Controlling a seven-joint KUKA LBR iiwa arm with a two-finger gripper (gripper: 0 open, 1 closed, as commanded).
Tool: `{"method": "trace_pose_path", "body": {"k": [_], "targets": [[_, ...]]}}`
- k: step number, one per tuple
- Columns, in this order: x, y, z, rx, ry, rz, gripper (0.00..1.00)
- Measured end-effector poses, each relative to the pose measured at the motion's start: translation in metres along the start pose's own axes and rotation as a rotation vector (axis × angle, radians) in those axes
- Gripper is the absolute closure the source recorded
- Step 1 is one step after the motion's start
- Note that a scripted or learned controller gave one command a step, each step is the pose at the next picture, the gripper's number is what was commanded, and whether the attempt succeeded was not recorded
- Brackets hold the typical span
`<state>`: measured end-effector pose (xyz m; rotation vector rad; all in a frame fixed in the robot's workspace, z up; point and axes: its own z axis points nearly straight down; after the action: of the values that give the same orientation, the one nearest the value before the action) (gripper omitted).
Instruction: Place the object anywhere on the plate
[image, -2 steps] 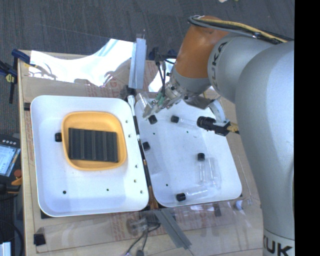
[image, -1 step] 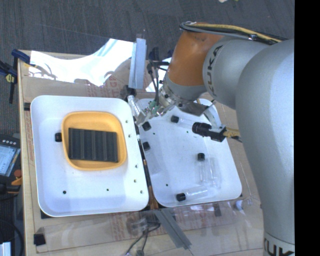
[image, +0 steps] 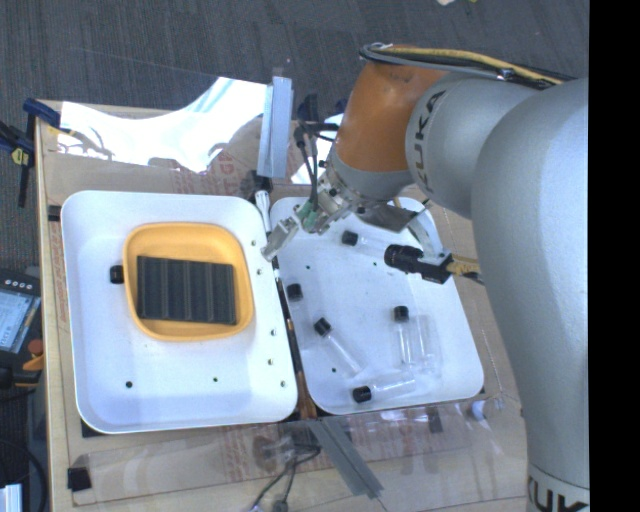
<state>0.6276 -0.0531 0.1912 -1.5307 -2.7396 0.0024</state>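
A robotics lab bench.
A grey KUKA arm (image: 500, 180) reached over two white bins (image: 170, 400) on a wooden bench (image: 200, 470), with loose cables (image: 280, 480) and clear vials (image: 410, 345) lying about.

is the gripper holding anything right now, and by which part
It cannot be told. The gripper sits at the right bin's upper left corner, and no vial shows between its fingers.

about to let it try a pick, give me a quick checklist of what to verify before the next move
1. Plate in the left bin, upright: ok.
2. Plate free to receive: not ok, a dark ribbed block covers its middle.
3. Vials with black caps in the right bin: ok.
4. Hand over the right bin's top-left corner, near the divide: ok.
5. Object in the hand: cannot tell.
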Motion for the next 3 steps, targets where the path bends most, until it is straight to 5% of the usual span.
{"method": "trace_pose_path", "body": {"k": [1, 2, 3], "targets": [[0.058, 0.049, -0.001, -0.004, -0.004, -0.353, 0.00], [0.034, 0.041, -0.018, -0.002, -0.004, -0.456, 0.00], [0.118, 0.064, -0.058, -0.004, -0.005, -0.711, 0.00]]}}
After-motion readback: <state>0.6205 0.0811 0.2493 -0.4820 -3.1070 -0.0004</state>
